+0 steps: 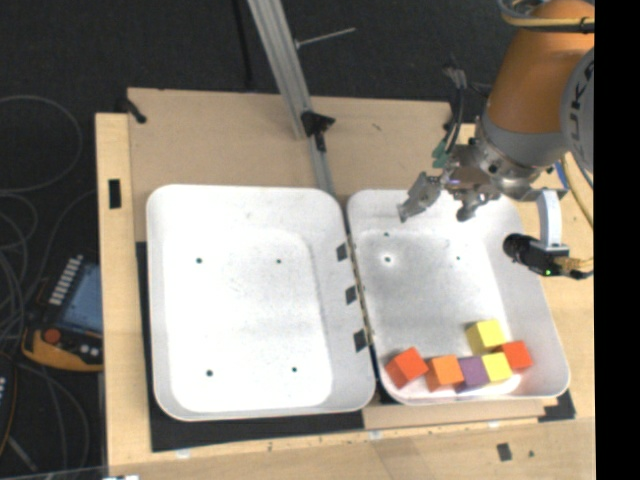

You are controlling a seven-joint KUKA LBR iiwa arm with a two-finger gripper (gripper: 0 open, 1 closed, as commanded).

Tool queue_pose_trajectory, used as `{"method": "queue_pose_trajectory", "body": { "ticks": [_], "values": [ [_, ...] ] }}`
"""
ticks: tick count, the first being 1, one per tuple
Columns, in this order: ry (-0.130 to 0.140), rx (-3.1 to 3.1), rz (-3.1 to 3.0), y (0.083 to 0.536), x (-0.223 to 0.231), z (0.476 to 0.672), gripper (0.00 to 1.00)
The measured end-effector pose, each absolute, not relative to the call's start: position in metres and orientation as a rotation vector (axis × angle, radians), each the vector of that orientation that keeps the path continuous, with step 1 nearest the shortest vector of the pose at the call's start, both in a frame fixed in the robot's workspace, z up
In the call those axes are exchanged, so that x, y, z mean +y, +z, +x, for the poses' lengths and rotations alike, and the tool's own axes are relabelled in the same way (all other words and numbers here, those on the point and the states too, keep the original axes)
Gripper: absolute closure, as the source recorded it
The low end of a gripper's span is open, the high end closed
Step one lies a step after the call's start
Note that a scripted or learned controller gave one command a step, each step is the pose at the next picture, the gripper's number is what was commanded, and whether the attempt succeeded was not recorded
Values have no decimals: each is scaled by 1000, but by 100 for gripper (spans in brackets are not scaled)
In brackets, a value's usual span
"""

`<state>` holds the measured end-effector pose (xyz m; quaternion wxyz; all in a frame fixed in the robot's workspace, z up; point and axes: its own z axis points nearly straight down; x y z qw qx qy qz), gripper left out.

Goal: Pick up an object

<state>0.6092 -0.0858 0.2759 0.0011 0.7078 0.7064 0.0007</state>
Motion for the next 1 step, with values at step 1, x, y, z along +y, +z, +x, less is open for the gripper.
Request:
{"method": "queue_pose_trajectory", "body": {
  "ticks": [1],
  "values": [
    [-5, 2229, 2220, 215, -54, 584, 0]
  ]
}}
